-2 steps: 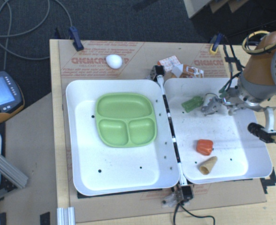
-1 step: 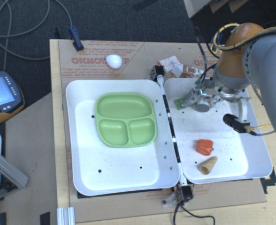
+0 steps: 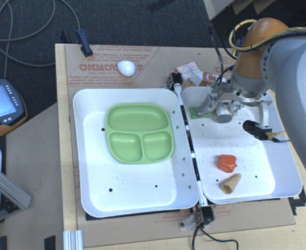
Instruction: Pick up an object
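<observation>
Right bin (image 3: 278,184), hand (image 3: 215,108) above green scrap (image 3: 194,112)

The bench (image 3: 69,139) is topped with a brown cardboard sheet (image 3: 106,66) printed with red lettering. Two white bins rest on it side by side, touching along their inner edges: the left bin (image 3: 90,191) and the right bin (image 3: 283,184). Behind the left bin, a white egg (image 3: 126,67) lies on the cardboard. A blue clip (image 3: 84,42) sits at the far left corner. Crumpled wrappers (image 3: 192,72) lie behind the bins' junction.
</observation>
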{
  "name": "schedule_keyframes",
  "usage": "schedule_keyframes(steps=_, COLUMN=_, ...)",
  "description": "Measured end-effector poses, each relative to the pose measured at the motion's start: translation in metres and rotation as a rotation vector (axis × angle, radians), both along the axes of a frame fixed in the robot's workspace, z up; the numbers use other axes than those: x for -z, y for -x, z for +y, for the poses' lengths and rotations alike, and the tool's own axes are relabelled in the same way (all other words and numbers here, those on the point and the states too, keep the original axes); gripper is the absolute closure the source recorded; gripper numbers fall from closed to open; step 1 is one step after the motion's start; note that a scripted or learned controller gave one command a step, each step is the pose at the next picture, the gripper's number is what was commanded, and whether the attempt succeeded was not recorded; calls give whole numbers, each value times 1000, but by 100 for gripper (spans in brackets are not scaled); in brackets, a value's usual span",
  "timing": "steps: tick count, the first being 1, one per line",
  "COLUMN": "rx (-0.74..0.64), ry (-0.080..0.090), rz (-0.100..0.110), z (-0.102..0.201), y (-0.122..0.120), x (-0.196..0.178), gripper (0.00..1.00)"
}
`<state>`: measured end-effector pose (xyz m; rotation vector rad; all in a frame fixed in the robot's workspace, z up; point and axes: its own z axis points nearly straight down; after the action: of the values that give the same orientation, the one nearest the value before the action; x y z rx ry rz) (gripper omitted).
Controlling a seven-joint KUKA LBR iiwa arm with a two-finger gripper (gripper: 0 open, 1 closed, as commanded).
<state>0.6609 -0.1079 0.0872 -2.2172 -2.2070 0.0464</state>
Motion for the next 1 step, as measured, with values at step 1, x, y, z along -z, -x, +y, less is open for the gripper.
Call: schedule_keyframes(steps=1, rx=-3, ry=-4, rz=0, z=-2, y=0, x=0, gripper=0)
